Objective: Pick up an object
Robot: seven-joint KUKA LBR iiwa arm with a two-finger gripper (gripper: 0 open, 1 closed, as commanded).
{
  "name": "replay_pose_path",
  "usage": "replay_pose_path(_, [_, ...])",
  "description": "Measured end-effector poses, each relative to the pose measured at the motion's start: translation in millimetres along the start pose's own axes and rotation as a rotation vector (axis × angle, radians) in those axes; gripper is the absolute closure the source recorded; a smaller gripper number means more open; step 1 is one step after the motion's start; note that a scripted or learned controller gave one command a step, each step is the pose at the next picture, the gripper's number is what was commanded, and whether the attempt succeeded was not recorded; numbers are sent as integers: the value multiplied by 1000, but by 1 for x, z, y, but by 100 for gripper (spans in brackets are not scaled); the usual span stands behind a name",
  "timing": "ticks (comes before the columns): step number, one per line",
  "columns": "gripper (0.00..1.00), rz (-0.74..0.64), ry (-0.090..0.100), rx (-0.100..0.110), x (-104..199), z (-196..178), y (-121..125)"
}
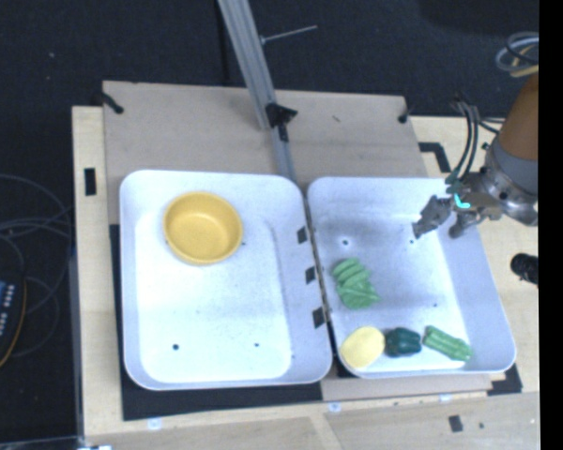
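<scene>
In the right bin (469, 279), a ridged light-green object (355, 284) lies near the left wall, and along the front wall sit a pale yellow round object (362, 346), a dark green object (403, 342) touching it, and a bright green elongated object (447, 343) just beside that. The gripper (448, 217) hangs over the right bin's far right corner, well apart from all four, its two fingers spread apart with nothing between them. The left bin (206, 317) holds a yellow bowl (203, 227) upright in its far left part.
</scene>
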State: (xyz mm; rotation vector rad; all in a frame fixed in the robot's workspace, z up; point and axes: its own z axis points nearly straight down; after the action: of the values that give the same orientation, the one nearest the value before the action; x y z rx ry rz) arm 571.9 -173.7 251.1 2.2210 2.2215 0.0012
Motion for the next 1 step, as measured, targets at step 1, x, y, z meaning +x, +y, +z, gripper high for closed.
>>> replay_pose_path(1, [0,0,0,0,0,0,0])
